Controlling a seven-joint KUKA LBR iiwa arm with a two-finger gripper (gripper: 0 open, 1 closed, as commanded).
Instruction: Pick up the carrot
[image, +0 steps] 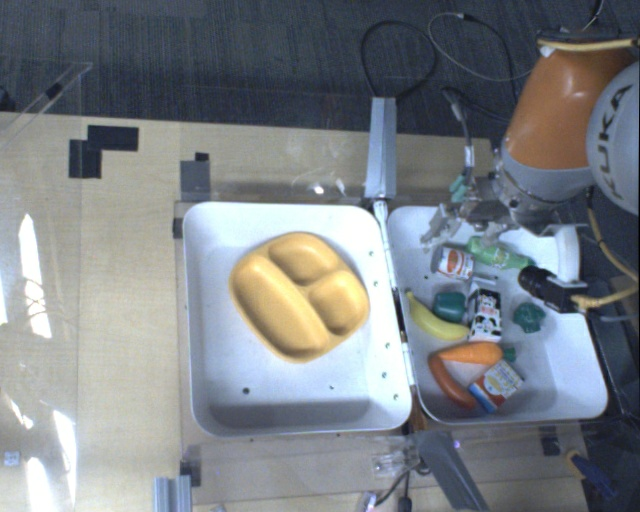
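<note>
Gripper (446, 224): hangs over the far left part of the right bin (590, 385), at the end of the grey and orange arm (560, 110). Whether it is open or closed cannot be told. Nothing is seen held in it, and contact with any item cannot be made out.

Nearest items: a small can with a red label (453, 263) just beside and below the gripper; a pale green bottle (497, 256) lying on its side next to the can.

Middle of the bin: a banana (433, 318) along the left wall; a teal block (451, 303) touching it; a black-and-white carton (485, 313) standing upright; a dark green piece (528, 317) further right.

Carrot (470, 353): lies in the near half of the right bin, well apart from the gripper, with the can, teal block and carton between them. Its long axis runs roughly left to right across the view. The broader end appears to be toward the right, but this is not certain.

Around the carrot: a red-orange curved piece (450, 384) touching it on the near side; a small printed box (501, 381) against its right end.

Left bin (215, 400): holds a yellow lobed bun-like item (300, 295) at its centre.
</note>
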